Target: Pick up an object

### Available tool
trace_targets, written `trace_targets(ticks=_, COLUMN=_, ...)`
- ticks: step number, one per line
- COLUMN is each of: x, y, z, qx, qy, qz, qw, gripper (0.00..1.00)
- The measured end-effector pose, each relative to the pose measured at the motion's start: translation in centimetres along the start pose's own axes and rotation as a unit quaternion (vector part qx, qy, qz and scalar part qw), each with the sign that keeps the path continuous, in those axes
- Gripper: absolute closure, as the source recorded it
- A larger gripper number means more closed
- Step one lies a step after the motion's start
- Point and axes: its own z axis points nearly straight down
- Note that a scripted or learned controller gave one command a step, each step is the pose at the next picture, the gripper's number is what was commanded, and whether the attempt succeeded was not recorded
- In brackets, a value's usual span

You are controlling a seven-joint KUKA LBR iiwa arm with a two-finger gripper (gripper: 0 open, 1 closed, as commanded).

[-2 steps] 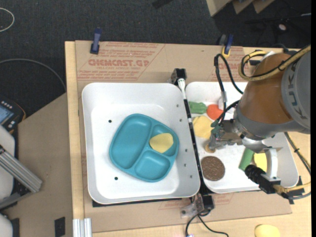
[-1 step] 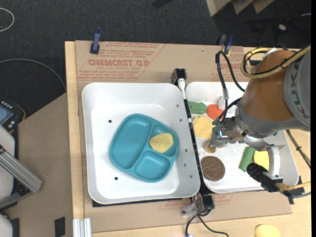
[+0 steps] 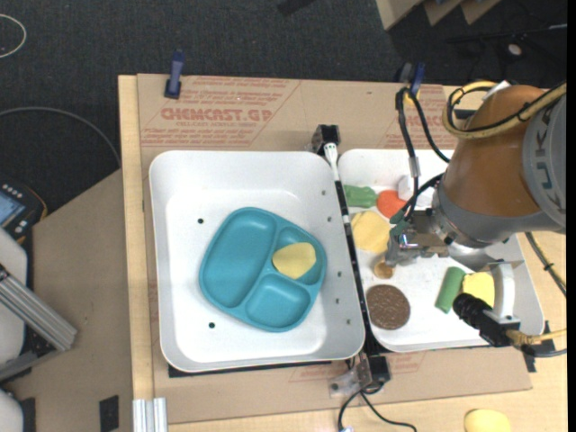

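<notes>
Hovering over the right bin (image 3: 531, 318), my hand (image 3: 393, 252) sits low between a pale yellow lump (image 3: 369, 230) and a brown ridged cookie-like disc (image 3: 389, 305); whether it is open or closed I cannot tell from here. The lump lies just beside my hand, toward the divider, and looks like a light, smooth play-food piece, probably stiff plastic and a bit slippery, so I would pinch it across its narrow middle. Beyond it lie a green piece (image 3: 359, 194) and an orange-red piece (image 3: 391, 203). The left bin (image 3: 180, 178) carries a teal divided plate (image 3: 236, 264) with a yellow chip-like piece (image 3: 294, 259) in one compartment.
</notes>
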Motion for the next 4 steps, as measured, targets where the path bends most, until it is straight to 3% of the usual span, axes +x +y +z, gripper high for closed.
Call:
trace_targets(ticks=1, x=0.0, y=0.1, z=-1.0, qx=-0.001, qy=0.0, qz=0.0, qw=1.0, gripper=1.0)
trace_targets(ticks=2, x=-9.6, y=-0.5, z=7.8, qx=0.007, qy=-0.001, qz=0.005, qw=1.0, gripper=1.0)
trace_targets(ticks=3, x=-11.5, y=-0.3, z=13.3, qx=0.005, qy=0.001, qz=0.001, qw=1.0, gripper=1.0)
trace_targets(ticks=4, x=-15.7, y=1.0, z=13.0, qx=0.002, qy=0.0, qz=0.001, qw=1.0, gripper=1.0)
